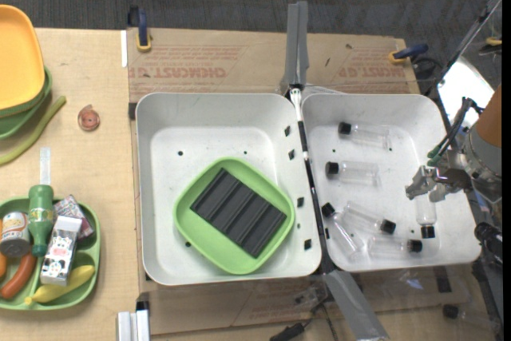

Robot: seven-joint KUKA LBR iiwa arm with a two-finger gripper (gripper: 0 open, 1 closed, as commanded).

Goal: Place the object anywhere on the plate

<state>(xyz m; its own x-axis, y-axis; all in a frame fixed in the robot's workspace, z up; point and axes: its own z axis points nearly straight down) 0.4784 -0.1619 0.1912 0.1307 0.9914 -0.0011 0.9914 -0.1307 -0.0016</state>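
Vials lie scattered near the gripper, whose grasp I cannot tell, well right of the green plate awaiting one.

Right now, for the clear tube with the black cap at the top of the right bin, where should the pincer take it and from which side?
Probably best at the middle of the tube, from straight above. It lies flat, cap pointing left, so the fingers should close across its narrow width. Bare bin floor surrounds it.
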